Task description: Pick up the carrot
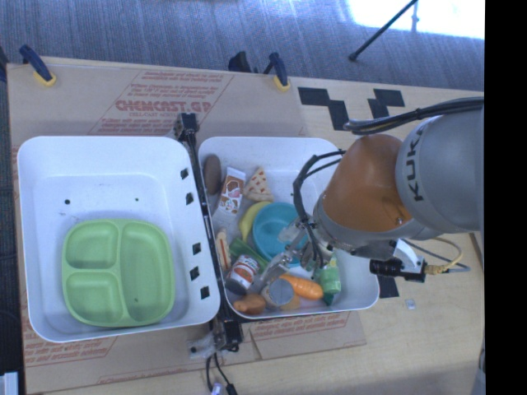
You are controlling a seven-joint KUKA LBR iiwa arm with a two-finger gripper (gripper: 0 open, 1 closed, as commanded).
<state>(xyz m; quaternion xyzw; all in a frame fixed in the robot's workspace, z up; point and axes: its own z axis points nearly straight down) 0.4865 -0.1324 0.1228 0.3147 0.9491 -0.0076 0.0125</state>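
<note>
Carrot-picking is the job, and the grey arm [428,171] reaches in from the right over the right bin [329,148], wrist low so the pincer [298,253] can work among the crowded toys. The green divided plate [119,271] sits in the left bin [33,220]. I cannot tell the pincer's state; the carrot [303,287] lies just beside it, near the bin's front wall.

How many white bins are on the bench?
2. The left bin holds a green divided plate. The right bin beside it holds the toy food, including the carrot near its front edge, with the gripper over the pile.
</note>
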